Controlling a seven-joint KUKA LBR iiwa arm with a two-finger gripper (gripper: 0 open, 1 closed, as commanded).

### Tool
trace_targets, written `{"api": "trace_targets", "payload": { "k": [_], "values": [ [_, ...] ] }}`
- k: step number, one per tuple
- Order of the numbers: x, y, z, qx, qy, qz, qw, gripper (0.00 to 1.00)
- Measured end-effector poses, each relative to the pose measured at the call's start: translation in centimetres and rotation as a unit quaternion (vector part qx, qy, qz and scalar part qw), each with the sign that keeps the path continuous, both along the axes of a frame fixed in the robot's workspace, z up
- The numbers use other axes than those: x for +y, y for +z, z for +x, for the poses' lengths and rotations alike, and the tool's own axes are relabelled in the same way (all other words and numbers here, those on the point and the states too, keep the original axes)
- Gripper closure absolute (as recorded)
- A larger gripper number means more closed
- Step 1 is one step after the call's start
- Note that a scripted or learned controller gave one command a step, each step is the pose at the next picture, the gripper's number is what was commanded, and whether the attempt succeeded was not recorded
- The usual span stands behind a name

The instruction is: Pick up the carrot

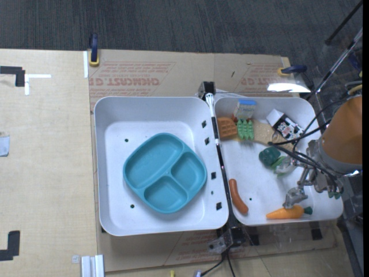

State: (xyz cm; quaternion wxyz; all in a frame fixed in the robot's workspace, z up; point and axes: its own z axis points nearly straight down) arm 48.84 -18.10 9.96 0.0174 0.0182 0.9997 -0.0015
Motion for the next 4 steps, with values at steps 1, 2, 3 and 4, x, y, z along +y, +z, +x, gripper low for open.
{"api": "trace_targets", "payload": {
  "k": [1,2,3,4],
  "values": [
    [-3.1,15.7,-0.7,0.012,0.173,-0.0024,0.9848,0.0],
    [-4.0,15.6,0.0,0.012,0.281,-0.0037,0.9597,0.0],
    [-3.3,10.9,0.0,0.013,0.527,-0.0067,0.8496,0.0],
    [-1.8,0.0,-1.0,0.012,0.651,-0.0082,0.7586,0.0]
  ]
}}
